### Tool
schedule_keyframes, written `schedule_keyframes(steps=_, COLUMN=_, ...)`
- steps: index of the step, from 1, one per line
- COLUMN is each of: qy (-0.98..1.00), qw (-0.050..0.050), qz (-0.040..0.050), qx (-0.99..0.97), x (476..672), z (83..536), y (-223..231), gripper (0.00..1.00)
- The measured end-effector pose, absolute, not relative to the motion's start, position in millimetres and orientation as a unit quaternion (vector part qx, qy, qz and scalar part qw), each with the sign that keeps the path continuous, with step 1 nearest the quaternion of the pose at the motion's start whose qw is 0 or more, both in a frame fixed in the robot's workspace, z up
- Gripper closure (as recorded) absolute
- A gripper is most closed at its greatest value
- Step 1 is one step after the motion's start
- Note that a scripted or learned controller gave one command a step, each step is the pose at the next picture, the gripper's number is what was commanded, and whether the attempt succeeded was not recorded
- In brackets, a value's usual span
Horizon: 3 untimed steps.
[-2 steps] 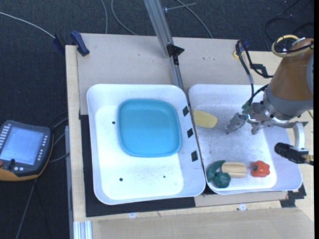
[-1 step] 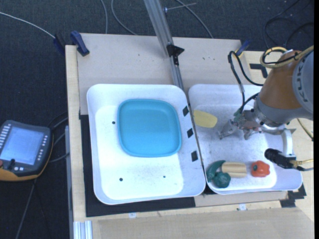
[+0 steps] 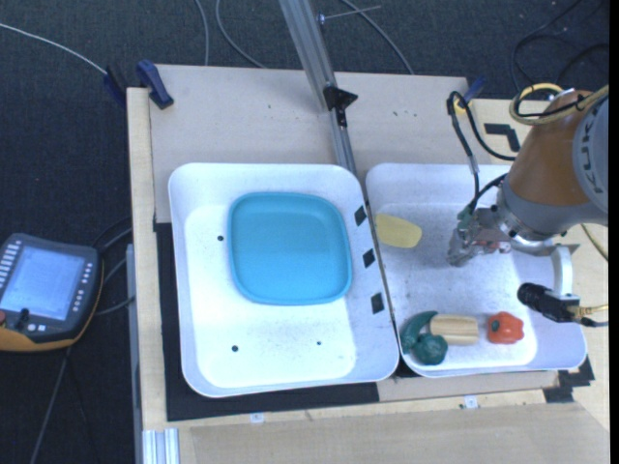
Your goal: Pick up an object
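A: From the overhead camera we have the gripper (image 3: 464, 249) low in the right bin (image 3: 426, 187), over bare floor. Can we read its state?

B: Not really. The tips blur together at this slant, so we cannot tell how far apart they are, and we see nothing between them. We'd call it empty-handed as far as the view allows.

A: Then what can we go for? Nearest to the gripper is the pale yellow piece (image 3: 398, 230), just to its left and slightly farther up the bin, lying flat near the divider.

B: Toward the front rim from the gripper sit three more: the wooden block (image 3: 455, 330), almost straight below it in the view, the dark green toy (image 3: 424, 339) touching that block's left end, and the red-orange pepper (image 3: 504, 328) just beside its right end.

A: And well to the gripper's left is the blue plate (image 3: 290, 246) in the left bin (image 3: 193, 259). Too wide and flat for us, we'd judge.

B: Agreed. The yellow piece is the shortest move, but it looks thin, so we'd need to come down squarely and close right at the floor. The pepper looks rounder and easier to pinch, though it stands close to the rim.

A: Whichever we choose, we should centre over it first and keep clear of the neighbours in that front row, since a glancing touch would probably push them together.
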<state>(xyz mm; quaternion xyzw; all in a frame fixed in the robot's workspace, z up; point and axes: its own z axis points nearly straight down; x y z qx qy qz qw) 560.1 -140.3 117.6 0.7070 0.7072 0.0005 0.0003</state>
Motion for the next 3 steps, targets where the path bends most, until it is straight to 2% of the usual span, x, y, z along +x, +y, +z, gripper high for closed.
schedule_keyframes(steps=2, qy=0.707, qw=0.002, qz=0.0018, qx=0.707, x=571.8, z=220.4, y=-141.3, gripper=1.00)
schedule_keyframes(steps=3, qy=0.707, qw=0.001, qz=0.0007, qx=0.707, x=572.2, z=237.9, y=-141.3, gripper=1.00)
